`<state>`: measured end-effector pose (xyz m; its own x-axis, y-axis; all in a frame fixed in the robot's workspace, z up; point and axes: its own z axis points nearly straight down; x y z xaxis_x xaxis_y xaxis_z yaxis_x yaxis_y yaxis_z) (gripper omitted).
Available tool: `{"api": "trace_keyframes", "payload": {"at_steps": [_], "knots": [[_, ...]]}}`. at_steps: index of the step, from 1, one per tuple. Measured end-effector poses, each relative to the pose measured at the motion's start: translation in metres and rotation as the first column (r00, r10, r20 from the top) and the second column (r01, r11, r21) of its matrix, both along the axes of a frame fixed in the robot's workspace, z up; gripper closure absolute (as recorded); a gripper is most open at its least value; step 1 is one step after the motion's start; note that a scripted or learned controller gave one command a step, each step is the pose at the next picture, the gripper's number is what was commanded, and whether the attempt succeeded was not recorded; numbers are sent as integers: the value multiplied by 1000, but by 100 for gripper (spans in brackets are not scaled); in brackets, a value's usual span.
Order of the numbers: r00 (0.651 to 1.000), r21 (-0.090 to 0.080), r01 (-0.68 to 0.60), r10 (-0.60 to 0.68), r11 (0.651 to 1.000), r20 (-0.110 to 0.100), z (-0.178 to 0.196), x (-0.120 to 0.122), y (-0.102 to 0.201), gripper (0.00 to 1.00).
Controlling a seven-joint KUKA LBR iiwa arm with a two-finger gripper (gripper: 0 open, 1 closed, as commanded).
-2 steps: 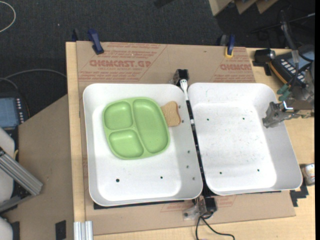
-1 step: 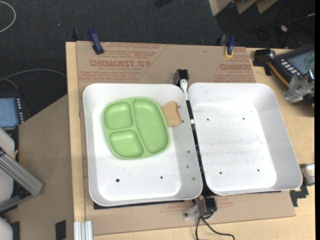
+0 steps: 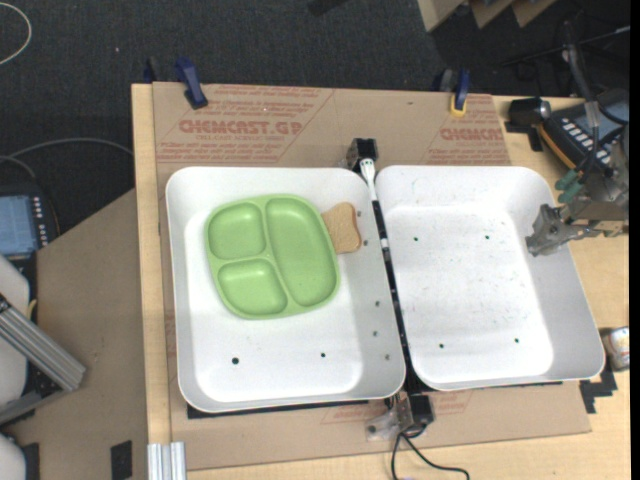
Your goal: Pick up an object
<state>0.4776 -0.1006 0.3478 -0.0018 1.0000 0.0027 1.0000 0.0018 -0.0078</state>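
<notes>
Camera view, from above and at a slant. I see two shallow white bins side by side on a brown board printed with red lettering. The left bin (image 3: 200, 358) holds a green divided plate (image 3: 272, 256), lying flat in the bin's upper half, with three compartments: two toward the far side and one toward the near side. Touching the plate's right rim, and partly tucked against it, is a small tan object resembling a slice of bread (image 3: 344, 228), which lies flat near the bin's upper right corner, just beside the seam between the two bins. I take this and the plate as the things available for picking.

The right bin (image 3: 470, 298) shows its speckled white floor with a few small dark dots.

The gripper (image 3: 548, 230) hangs at the right bin's right wall, about halfway up that side, with the grey arm reaching in behind it from the right edge. It is well apart from the plate and the tan slice, with the whole width of the right bin between them. I cannot tell whether the hand is released or clenched; the metal parts blur together there, and I see nothing between them.

Blue and yellow clamps (image 3: 190, 83) grip the board's far edge. A black fitting (image 3: 362, 152) sits at the far end of the seam.
</notes>
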Motion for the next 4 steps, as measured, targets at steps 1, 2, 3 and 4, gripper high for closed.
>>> {"api": "trace_keyframes", "payload": {"at_steps": [1,2,3,4], "knots": [[1000,-8,4,-4,1000,21,90,36,-39,100],[1000,0,0,0,1000,-2,4,4,-1,100],[1000,-6,3,-3,1000,17,63,28,-26,100],[1000,0,0,0,1000,-2,-17,0,6,100]]}}
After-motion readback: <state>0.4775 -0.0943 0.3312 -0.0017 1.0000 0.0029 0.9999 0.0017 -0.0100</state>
